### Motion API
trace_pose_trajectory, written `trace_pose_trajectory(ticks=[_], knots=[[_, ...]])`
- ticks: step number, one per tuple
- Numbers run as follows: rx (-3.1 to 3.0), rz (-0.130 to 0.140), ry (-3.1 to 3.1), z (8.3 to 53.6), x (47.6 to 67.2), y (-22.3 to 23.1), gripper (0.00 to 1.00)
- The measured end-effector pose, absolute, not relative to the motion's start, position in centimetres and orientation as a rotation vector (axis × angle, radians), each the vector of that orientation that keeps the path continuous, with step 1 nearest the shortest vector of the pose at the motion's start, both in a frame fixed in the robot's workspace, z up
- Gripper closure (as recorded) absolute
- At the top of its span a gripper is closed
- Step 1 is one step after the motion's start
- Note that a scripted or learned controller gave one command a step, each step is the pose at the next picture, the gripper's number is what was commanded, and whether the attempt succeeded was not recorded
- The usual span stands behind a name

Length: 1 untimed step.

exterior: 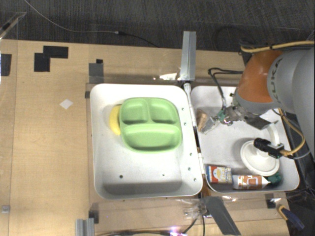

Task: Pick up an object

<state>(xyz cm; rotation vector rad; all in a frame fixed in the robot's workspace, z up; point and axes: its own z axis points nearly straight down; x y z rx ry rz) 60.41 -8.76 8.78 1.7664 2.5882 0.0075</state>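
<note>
A: What is the overhead camera showing right now?

B: Two shallow white bins are sitting side by side on a wooden bench. The left bin (103, 176) is holding a green divided plate (149, 123), which is partly covering a yellow object (114, 120) at its left edge.

A: And where is the arm?

B: It is reaching in from the right, its orange band (257, 80) hanging over the right bin (216, 154). The gripper (212, 122) is sitting low at that bin's upper left, near the divider.

A: Is it holding anything?

B: I cannot tell; the tip is blurring into a small brownish item beside it, and the finger position is unclear.

A: What else is lying in the right bin?

B: A white round dish (259, 157) is resting at the lower right, and a small carton (219, 174) and a bottle lying on its side (252, 181) are lining the near wall
</note>
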Motion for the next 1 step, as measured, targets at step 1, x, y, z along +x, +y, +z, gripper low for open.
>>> trace_pose_trajectory(ticks=[1], knots=[[1.465,0.006,2.771,18.78,64.75,-3.98,0.00]])
